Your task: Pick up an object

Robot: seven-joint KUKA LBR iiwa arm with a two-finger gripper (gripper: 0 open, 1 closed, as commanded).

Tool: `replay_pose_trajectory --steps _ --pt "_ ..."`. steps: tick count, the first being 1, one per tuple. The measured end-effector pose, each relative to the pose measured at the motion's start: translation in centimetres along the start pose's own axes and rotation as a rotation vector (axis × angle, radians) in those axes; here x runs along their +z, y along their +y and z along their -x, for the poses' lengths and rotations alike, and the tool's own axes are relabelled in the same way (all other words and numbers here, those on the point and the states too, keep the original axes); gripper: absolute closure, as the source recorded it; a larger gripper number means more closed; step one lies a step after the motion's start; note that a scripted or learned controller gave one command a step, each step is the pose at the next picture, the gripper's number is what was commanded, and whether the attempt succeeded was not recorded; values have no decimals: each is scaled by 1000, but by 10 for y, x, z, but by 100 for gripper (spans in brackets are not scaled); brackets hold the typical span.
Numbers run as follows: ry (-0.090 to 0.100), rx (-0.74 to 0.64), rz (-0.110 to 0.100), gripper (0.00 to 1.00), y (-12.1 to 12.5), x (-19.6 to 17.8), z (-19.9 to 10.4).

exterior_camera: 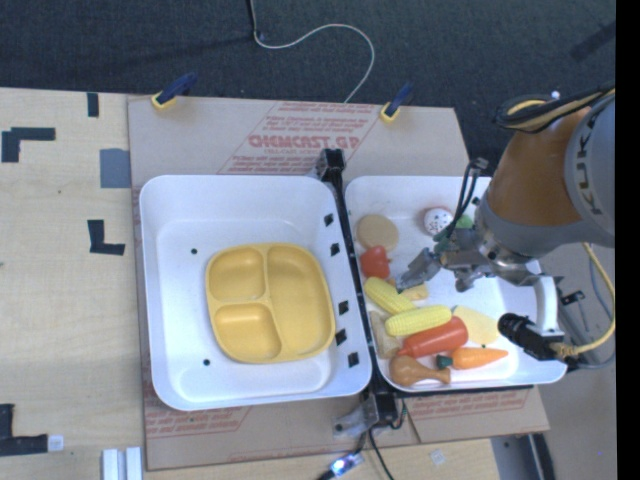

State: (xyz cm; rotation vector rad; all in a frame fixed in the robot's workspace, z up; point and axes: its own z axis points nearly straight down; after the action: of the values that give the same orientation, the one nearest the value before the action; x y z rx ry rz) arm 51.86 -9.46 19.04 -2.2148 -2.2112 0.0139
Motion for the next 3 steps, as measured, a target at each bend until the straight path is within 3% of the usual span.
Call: replay_pose_trajectory --steps 1,3 --pt "-2 -3 13 0 3 -6 0" --pt "-2 -2 10 0 -2 106 15"
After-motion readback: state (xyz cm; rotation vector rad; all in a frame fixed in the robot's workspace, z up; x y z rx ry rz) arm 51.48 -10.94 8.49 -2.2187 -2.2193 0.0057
